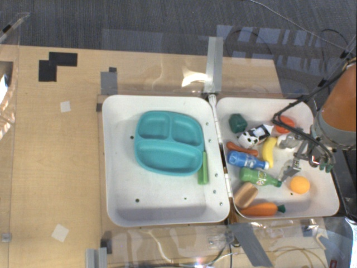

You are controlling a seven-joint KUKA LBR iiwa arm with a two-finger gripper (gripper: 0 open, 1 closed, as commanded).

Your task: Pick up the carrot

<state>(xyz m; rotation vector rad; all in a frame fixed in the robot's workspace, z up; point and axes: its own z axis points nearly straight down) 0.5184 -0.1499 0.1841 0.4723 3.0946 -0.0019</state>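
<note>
Carrot (259, 209), orange with a small dark green stub at its right end, lies on its side along the near wall of the right bin (329, 208), just beside a tan bread-roll-shaped toy (245, 194) at its left end. Other play foods crowd the same bin: an orange ball (300, 185), a green bottle (260, 177), a blue bottle (247, 161), a yellow banana (269, 149), a black-and-white cow figure (254, 134) and a dark green lump (237, 121). Gripper (290, 169) reaches in from the right and hangs over the middle of this bin, between the banana and the orange ball, apart from the carrot; whether it is parted or closed cannot be told at this size, and nothing is visibly held in it. Left bin (120, 205) holds a teal divided plate (168, 142) and a green stick (203, 168) touching its right edge. Judged by its look, the carrot is probably a light, stiff plastic toy with a smooth, tapering body that could slip or roll. Closing across its thicker middle, clear of the wall and the roll, seems the safest hold.
</note>
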